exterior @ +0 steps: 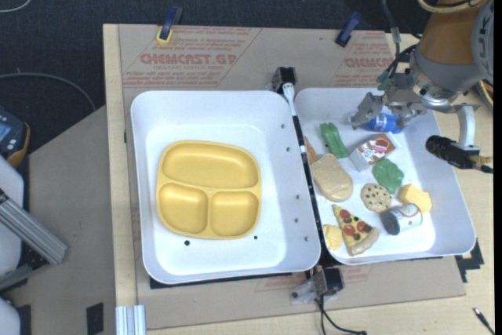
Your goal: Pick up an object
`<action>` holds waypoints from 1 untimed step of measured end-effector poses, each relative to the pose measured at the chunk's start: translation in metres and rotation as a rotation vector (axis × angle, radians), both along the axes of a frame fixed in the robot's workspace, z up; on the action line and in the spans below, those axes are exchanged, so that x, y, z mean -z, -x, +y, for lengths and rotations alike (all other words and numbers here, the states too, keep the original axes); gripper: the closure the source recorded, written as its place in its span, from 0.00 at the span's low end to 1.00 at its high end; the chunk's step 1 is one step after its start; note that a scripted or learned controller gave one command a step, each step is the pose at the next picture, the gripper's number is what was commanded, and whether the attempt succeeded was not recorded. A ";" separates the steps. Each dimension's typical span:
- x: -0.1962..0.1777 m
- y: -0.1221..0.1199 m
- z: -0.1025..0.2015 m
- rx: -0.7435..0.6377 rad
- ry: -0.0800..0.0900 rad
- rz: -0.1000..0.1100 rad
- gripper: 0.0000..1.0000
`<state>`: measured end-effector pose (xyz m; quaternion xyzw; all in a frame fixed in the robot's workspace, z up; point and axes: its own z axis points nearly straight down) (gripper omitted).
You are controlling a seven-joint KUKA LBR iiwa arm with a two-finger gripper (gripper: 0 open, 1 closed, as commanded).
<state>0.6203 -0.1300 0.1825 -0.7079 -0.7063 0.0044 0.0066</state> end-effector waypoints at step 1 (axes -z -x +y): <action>-0.008 -0.003 0.000 -0.002 0.002 -0.014 0.00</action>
